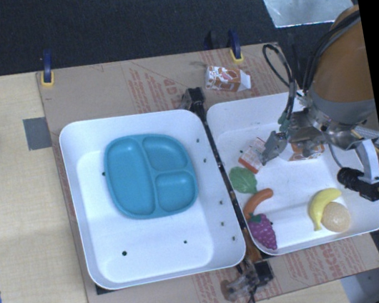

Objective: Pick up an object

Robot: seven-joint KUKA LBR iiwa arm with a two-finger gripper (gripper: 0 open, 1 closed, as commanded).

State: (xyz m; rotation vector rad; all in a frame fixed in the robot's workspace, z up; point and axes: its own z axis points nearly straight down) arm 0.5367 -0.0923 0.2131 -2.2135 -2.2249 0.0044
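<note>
Snack packet (252, 154) lies in the right bin (376, 223) beside my gripper (271, 152), grip state unclear; 5 toy foods sit nearer. The left bin (100, 264) holds 1 blue plate (151, 174).

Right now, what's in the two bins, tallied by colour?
Blue: 1, the divided plate in the left bin
Green: 1, the leafy vegetable
Orange: 1, the sausage
Purple: 1, the grapes
Yellow: 2, the banana and the pale round fruit
Red and white: 1, the small packet
Total: 7
</note>
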